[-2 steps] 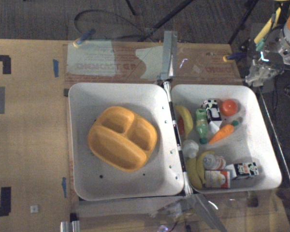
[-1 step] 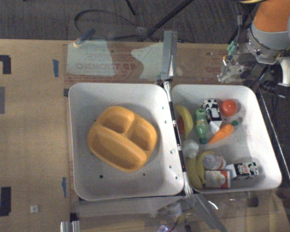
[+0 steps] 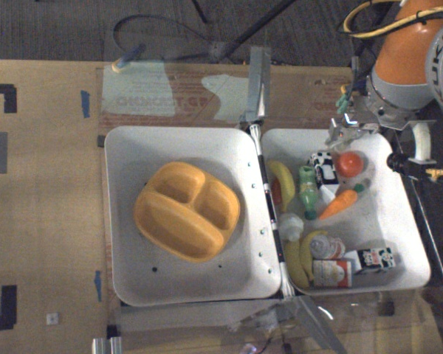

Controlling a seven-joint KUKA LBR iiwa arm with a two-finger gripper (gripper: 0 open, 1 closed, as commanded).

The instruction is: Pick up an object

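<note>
- Two white bins are sitting side by side on the tabletop [image 3: 44, 198]; the left bin [image 3: 125, 271] is carrying a yellow divided plate [image 3: 187, 210], broad and slick, awkward to pinch except at its rim.
- Crowding the right bin [image 3: 406, 227] are a banana [image 3: 282, 181], a green bottle [image 3: 308, 190], a carrot [image 3: 338, 203], a tomato [image 3: 349, 164] and a small milk carton [image 3: 375, 258].
- The carrot is looking like the easiest pick to me: light, stiff, best gripped across its thick middle.
- Hanging over the right bin's far corner, beside the tomato, is the end effector [image 3: 345, 130]; I cannot tell whether it is released or clenched, and nothing is showing in its grasp.
</note>
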